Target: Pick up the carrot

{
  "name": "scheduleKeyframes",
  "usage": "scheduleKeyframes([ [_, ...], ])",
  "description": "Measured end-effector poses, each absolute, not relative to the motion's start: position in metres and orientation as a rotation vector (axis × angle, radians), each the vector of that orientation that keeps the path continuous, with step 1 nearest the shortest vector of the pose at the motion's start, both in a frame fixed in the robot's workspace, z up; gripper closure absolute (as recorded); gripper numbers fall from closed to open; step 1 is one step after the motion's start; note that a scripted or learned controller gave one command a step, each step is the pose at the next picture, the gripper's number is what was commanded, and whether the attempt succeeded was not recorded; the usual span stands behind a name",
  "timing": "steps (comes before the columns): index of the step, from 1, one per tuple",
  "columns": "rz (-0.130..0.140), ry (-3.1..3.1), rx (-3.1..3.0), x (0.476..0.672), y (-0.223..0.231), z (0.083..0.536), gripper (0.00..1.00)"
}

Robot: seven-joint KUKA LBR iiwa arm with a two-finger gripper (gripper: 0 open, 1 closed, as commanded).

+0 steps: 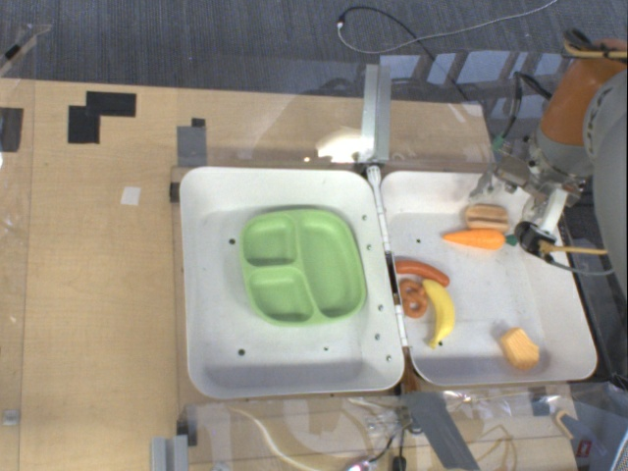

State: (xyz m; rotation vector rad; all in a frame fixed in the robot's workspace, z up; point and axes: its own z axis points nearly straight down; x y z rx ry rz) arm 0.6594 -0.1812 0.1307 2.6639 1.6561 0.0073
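**Carrot lies in the right bin, not yet picked up**

Seen from above, a wood-coloured counter [98,263] carries two shallow white bins side by side. The task has barely begun, as far as this view shows. The carrot [474,239] lies flat on the floor of the right bin [549,302], in its upper part, with its thin end pointing toward the left of the frame. Nothing grips it.

The grey arm [579,106], with its orange band, enters at the upper right of the frame. Its gripper [505,177] sits over the upper edge of the right bin, near the carrot but up and to the right of it. Whether the gripper is spread apart or drawn together cannot be told from here. The reach down, the grasp and the lift all appear to be left to do.

The left bin [211,341] holds one thing, a green divided plate [299,266] with nothing in its three compartments.

The right bin holds several toy foods:
- A small tan bun [486,214] lies just above the carrot, almost touching it.
- A red sausage [422,271] lies lower left.
- A small orange ring [413,297] rests just below the sausage.
- A yellow banana [441,314] lies beside the ring.
- A yellow-orange block [519,347] sits alone near the lower right corner.

The bun's closeness may crowd the grasp.
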Motion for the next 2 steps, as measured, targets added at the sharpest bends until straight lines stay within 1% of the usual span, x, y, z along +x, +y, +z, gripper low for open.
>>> scheduleKeyframes([
  [1, 0.01, 1.023, 2.967, 0.607, -0.15, 0.088, 0.0],
  [2, 0.022, 1.035, 2.96, 0.61, -0.148, 0.101, 1.0],
])
